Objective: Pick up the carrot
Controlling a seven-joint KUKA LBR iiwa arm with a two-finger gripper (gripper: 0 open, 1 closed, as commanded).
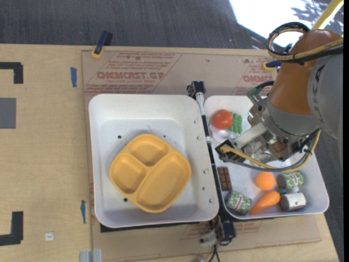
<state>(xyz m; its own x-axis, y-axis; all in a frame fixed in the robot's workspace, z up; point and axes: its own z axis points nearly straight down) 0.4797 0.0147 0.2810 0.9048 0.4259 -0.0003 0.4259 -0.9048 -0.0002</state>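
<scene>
The carrot [265,201] lies near the front edge of the right bin [322,198], at about 5 o'clock from the bin's centre, just below an orange ball [265,180]. The gripper [232,149] hangs at 11 o'clock from the carrot; how wide it stands I cannot tell. It is best to descend over the carrot's middle and close across its thin width, clear of the ball.

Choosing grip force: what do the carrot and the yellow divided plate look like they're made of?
The carrot looks like moulded plastic toy food: uniform orange, smooth, with a slight sheen. The yellow divided plate seems to be matte hard plastic, going by its even colour and soft moulded ridges between compartments. Neither can be confirmed by look alone.
</scene>
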